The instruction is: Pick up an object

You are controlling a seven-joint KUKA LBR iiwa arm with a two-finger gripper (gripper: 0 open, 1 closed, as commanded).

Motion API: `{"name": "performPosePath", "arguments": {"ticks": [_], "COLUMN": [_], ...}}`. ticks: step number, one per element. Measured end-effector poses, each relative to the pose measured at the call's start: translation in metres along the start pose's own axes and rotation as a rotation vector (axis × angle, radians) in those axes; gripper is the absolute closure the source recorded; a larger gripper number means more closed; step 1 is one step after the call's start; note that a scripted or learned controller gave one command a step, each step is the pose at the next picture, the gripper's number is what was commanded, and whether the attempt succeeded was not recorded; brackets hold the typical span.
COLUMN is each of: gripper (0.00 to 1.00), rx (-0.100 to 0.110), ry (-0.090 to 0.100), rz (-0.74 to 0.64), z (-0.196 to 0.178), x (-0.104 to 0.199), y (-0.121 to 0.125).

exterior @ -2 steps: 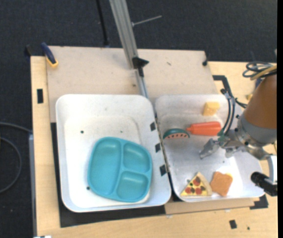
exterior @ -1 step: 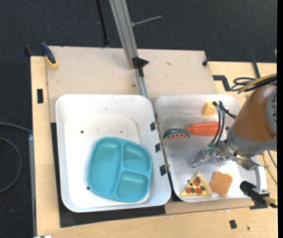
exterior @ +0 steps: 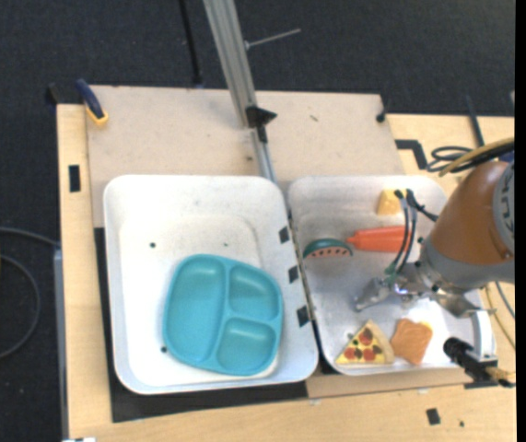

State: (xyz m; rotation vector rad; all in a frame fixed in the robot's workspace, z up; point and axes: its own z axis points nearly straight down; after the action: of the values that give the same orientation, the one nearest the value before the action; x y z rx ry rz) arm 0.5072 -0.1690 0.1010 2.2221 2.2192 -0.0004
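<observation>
From the camera above, two flat white bins sit side by side on a tan wooden bench. The left white bin holds a light blue plastic plate with three sections, lying near the front of the bin.

The right white bin holds small toy foods. A yellow chunk like cheese lies near the back wall. In front of it is a long orange carrot-shaped toy. Just to the left of the carrot toy's tip is a watermelon-slice toy with a green rim. Near the front wall lies a triangle pizza-slice toy with red dots. Right beside it is an orange-brown toy shaped like a piece of toast.

The grey robot arm with the orange band comes in from the right and leans over the right bin. Its metal gripper sits low over the bin floor, between the carrot toy and the pizza toy, and nothing is between its fingers. I cannot tell whether the fingers are spread or pressed together.

A silver metal pole runs from the top down to the gap between the bins.
</observation>
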Motion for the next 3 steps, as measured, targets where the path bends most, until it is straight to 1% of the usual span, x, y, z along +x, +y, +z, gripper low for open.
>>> {"name": "performPosePath", "arguments": {"ticks": [1, 3], "gripper": [1.0, 1.0], "rx": [-0.007, -0.007], "ry": [0.001, -0.002], "rz": [0.003, -0.004], "z": [-0.013, -0.101], "x": [0.0, -0.009], "y": [0.002, 0.008]}}
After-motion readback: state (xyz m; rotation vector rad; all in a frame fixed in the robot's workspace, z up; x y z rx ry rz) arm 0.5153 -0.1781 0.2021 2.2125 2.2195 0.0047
